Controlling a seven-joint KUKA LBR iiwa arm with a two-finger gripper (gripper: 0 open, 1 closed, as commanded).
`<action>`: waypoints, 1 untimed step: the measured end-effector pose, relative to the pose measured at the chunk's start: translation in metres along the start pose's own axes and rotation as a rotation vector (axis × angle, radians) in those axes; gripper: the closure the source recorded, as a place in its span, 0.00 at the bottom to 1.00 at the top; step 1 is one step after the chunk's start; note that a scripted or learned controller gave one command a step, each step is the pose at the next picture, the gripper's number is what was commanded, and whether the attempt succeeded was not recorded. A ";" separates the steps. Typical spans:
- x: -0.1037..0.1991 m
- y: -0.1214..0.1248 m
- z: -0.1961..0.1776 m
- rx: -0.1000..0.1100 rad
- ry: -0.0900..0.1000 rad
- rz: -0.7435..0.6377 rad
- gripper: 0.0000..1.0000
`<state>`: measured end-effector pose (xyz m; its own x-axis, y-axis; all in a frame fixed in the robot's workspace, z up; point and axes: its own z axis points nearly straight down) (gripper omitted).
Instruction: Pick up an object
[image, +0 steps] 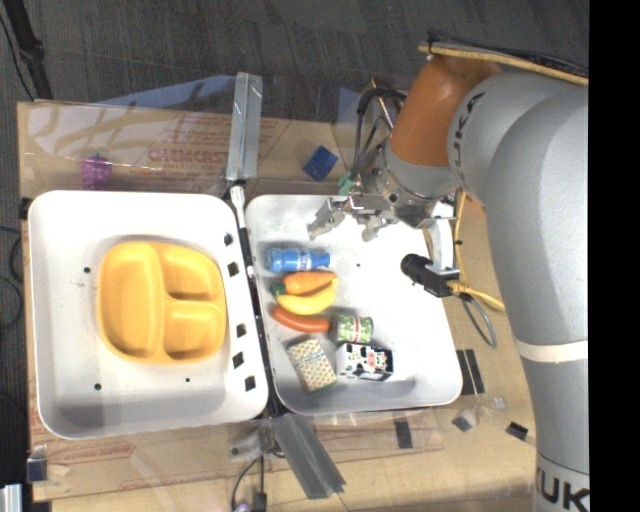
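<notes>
Fixed overhead view. My gripper (348, 216) hangs over the upper edge of the right bin (432, 340), right of frame centre, its two fingers spread apart with nothing between them. The candidate objects sit in a cluster along that bin's left side, below and left of the gripper: a blue bottle (297, 260), a banana (306, 291) touching a carrot (300, 319), a green can (353, 327), a patterned pouch (312, 363) and a small carton (365, 361). I judge the bottle nearest, hence the likeliest pick. The left bin (60, 300) holds a yellow tray (160, 299), well apart from the arm.
</notes>
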<state>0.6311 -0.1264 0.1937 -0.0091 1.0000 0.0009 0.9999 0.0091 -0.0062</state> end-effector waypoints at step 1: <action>0.017 -0.034 0.103 -0.001 -0.001 -0.059 0.00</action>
<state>0.5959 -0.1092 0.0907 -0.0679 0.9977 0.0007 0.9977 0.0679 -0.0053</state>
